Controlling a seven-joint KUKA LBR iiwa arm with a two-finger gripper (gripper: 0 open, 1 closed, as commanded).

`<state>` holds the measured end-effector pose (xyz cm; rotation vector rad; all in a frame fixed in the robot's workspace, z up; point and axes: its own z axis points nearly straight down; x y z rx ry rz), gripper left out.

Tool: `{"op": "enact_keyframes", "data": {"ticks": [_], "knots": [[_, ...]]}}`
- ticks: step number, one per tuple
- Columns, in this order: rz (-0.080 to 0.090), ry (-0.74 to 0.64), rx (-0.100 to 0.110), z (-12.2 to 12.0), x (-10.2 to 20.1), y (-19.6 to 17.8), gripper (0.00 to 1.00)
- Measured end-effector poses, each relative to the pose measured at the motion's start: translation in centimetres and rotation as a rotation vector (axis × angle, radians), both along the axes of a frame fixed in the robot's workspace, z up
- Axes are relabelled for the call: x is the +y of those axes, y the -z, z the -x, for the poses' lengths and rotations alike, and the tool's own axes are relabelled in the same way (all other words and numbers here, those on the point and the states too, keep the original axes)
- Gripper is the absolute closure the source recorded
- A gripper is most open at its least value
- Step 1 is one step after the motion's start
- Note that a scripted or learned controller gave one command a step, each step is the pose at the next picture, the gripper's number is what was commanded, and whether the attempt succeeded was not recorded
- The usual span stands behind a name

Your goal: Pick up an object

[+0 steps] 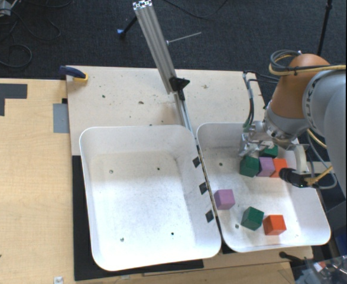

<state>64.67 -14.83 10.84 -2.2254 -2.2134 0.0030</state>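
While the grey arm (315, 99) reached in from the right of the frame, its claw (253, 148) hung low over the upper part of the right bin (315, 232), right above a tight cluster of cubes. A dark green cube (249, 166) sat directly under the claw, touching a purple cube (266, 166) beside it, with an orange cube (279, 165) tucked just to the right. Whether the claw was clenched or released, I could not tell from this angle. Lower in the same bin, a lilac cube (224, 199) lay near the divider, and a green cube (252, 218) sat just beside an orange-red cube (274, 224) toward the bottom. The left bin (102, 141) sat alongside on the desk (120, 96).
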Motion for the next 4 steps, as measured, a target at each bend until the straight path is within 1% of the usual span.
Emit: {"op": "enact_keyframes", "data": {"ticks": [1, 2, 3, 4], "knots": [[0.001, -0.002, -0.006, -0.1, -0.6, -4.5, 1.0], [0.002, -0.006, -0.008, -1.2, -0.8, -9.9, 1.0], [0.001, -0.007, -0.005, -1.2, -0.9, -12.1, 1.0], [-0.002, -0.009, -0.001, -0.9, 4.8, -13.0, 1.0]]}}
